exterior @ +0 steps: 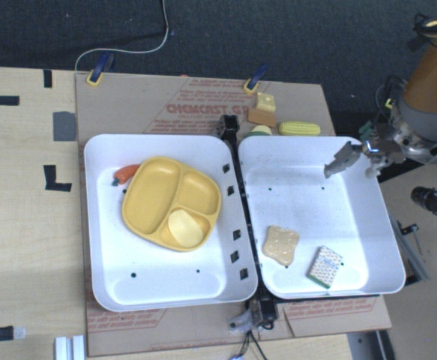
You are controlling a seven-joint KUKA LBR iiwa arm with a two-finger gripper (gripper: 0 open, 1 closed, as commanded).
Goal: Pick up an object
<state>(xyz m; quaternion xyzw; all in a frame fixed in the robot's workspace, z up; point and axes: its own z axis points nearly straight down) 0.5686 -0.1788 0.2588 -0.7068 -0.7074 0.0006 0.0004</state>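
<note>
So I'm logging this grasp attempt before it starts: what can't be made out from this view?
- Gripper: finger state, blurred and too small.
- Orange object: mostly hidden under the yellow plate.
- Arm: cut off by the right edge.
- Items behind the right bin: partly hidden by its rim.

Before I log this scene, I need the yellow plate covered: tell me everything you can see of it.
The yellow plate is a rounded, divided tray, plastic-looking, with three compartments. It lies flat, turned at an angle, in the left bin toward its upper middle. A pale yellow round piece sits in its lower compartment. An orange item lies at its upper left edge, partly hidden.
</note>
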